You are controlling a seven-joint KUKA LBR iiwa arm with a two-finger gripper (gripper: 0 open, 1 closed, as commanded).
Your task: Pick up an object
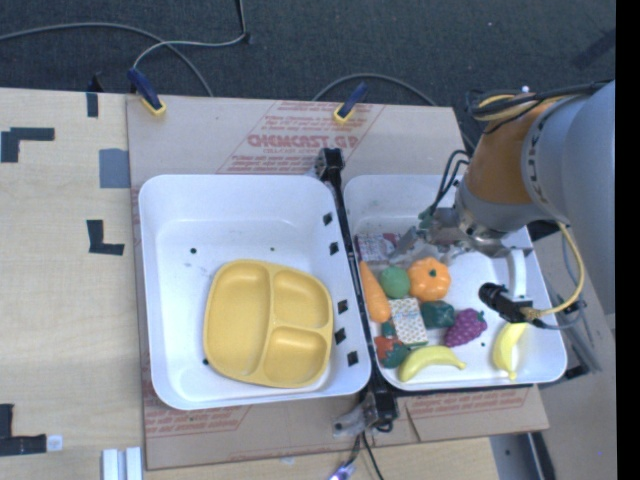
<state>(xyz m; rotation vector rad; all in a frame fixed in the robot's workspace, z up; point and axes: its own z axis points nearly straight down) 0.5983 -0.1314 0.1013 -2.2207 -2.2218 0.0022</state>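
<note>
My gripper (420, 238) reaches down into the right bin (455, 190), just above a heap of toy food. Right below it lie an orange pumpkin-like fruit (431, 280) and a green round piece (395, 283). An orange carrot (375, 296) lies along the bin's left wall. Purple grapes (465, 326), a checked pale block (408, 319) and two yellow bananas (431, 361) (508, 348) sit nearer the front. Nothing is seen held in the gripper.
The left bin (180, 218) holds a yellow divided plate (268, 324). The grey arm with its orange band (500, 163) comes in from the right over the right bin's rim. Black clips (328, 163) join the bins along the middle divider.
</note>
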